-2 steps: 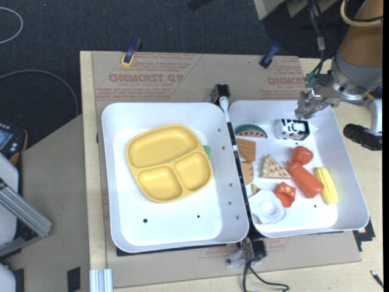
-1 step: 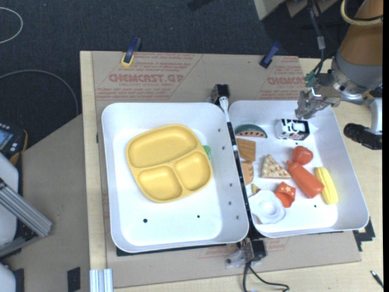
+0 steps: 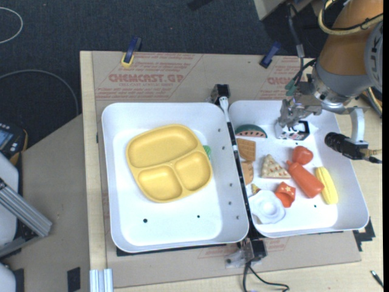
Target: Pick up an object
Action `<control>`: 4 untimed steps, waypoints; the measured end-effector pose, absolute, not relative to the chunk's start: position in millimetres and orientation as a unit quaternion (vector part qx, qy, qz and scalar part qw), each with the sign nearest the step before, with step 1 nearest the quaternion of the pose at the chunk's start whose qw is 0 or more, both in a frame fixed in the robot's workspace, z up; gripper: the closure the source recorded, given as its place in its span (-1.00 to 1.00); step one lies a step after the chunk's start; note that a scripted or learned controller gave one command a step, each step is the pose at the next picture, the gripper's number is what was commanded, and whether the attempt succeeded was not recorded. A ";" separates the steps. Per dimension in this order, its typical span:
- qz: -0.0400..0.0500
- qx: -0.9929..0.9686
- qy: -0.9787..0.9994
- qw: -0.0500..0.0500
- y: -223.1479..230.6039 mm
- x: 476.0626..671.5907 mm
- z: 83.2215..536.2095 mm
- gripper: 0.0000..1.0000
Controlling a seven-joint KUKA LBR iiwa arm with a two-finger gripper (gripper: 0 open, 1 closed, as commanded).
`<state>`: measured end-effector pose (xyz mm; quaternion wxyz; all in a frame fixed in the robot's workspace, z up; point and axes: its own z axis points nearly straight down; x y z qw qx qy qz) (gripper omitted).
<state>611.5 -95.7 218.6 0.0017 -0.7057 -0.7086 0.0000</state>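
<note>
Looking upper right, you cannot tell the end effector (image 3: 293, 121) state; it hides the right bin (image 3: 349, 215) floor. One yellow divided plate (image 3: 168, 162) covers something green; about eight toy foods (image 3: 302, 178) lie lower right.

Two white bins (image 3: 121, 181) (image 3: 346, 215) sit side by side. The left one holds one yellow divided plate (image 3: 167, 162); the right holds one watermelon slice (image 3: 250, 131), one fried egg (image 3: 268, 208), one corn cob (image 3: 327, 184) and one sandwich wedge (image 3: 273, 166)
</note>
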 end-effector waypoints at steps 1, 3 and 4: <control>0.000 -0.706 -0.708 0.002 -54.0 575.8 225.0 1.00; -0.001 -0.706 -0.708 -0.001 -13.0 571.7 229.0 1.00; 0.000 -0.708 -0.707 0.001 -30.7 562.8 230.1 1.00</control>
